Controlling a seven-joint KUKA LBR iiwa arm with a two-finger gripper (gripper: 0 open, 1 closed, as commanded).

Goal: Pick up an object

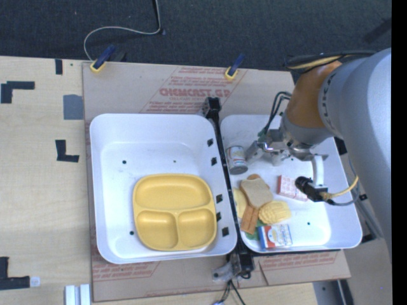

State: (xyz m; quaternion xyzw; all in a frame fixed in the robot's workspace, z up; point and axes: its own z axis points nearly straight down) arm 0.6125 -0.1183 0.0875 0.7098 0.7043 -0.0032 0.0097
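Camera view, read from the left, first meets the left bin [105,170], whose floor carries a yellow divided tray [174,210] lying flat toward the bin's front edge, its one long compartment toward the back and two smaller ones toward the front. Right of the shared divider between the bins, the right bin [346,234] holds a cluster of small things in its front-left part. A small silver can [237,159] stands by the bin's left wall, about midway along it. Just in front of the can, a tan bread-slice toy [256,190] lies over an orange carrot-like piece [248,219], and a yellow corn-like toy [274,213] rests against the bread's front-right side. At the bin's front edge lies a small carton with red, white and blue print [275,236], touching the corn toy. A pink and white packet [291,188] lies flat near the middle of the bin, right of the bread. Above the bin's back half hangs the gripper [272,150], its metal parts just right of the can and apart from it; whether it is open or closed cannot be told, and nothing shows between its fingers. The grey arm [369,119] with its orange band [304,100] enters over the bin's right edge.
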